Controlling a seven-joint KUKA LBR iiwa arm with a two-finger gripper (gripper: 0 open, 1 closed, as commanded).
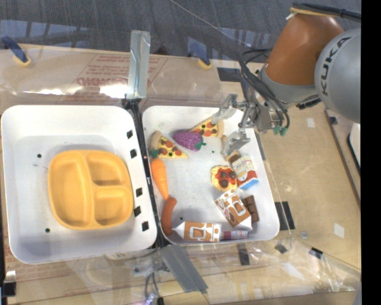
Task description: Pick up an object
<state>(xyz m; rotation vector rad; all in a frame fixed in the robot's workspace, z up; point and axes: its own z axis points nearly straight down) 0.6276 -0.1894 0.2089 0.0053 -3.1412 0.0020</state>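
Smooth orange compartment tray (89, 188), L bin (25, 122)

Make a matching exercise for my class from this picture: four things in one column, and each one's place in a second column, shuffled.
Things:
1. yellow divided tray
2. purple grapes
3. carrot
4. claw

Places:
A. along the right bin's left wall
B. over the right bin's upper right corner
C. in the left bin
D. in the upper part of the right bin, between two pizza slices

Pairs: 1-C, 2-D, 3-A, 4-B
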